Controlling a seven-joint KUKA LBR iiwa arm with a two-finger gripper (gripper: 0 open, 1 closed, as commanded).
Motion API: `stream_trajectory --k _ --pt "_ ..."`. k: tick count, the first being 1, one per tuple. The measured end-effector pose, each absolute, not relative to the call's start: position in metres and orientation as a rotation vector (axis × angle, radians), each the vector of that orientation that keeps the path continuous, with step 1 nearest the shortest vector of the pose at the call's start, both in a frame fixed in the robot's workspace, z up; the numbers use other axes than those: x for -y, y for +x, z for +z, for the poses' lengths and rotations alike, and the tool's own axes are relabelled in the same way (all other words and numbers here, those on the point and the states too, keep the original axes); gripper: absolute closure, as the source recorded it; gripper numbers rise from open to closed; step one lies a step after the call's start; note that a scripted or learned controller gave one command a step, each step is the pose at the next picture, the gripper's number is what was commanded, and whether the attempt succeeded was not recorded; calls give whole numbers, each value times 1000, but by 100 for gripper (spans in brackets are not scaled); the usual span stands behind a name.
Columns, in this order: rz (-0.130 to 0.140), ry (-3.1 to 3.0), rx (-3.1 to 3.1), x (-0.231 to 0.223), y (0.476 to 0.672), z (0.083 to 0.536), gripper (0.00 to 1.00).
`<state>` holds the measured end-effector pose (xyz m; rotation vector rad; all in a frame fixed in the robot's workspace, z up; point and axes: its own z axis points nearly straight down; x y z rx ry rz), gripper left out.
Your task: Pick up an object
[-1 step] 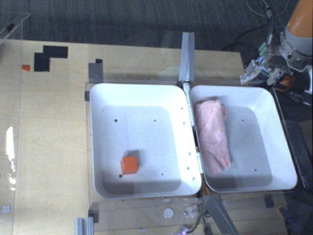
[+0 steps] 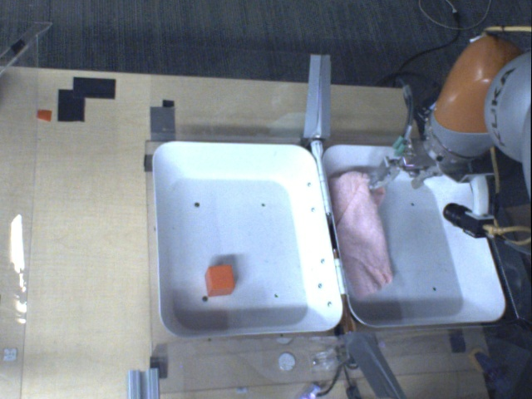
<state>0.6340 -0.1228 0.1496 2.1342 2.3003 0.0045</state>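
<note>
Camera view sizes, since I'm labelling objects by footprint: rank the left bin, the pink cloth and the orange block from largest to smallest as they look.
1. Left bin, clearly the largest.
2. Pink cloth, a long bundle in the right bin.
3. Orange block, smallest by far.

Orange block (image 2: 220, 280) in left bin; pink cloth (image 2: 360, 233) in right bin
</note>
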Motion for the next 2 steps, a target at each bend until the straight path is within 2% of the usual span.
stream_trajectory --k 1,2 --pt "11 1908 -2477 87 658 93 0" --pt "24 1904 -2475 84 661 107 100"
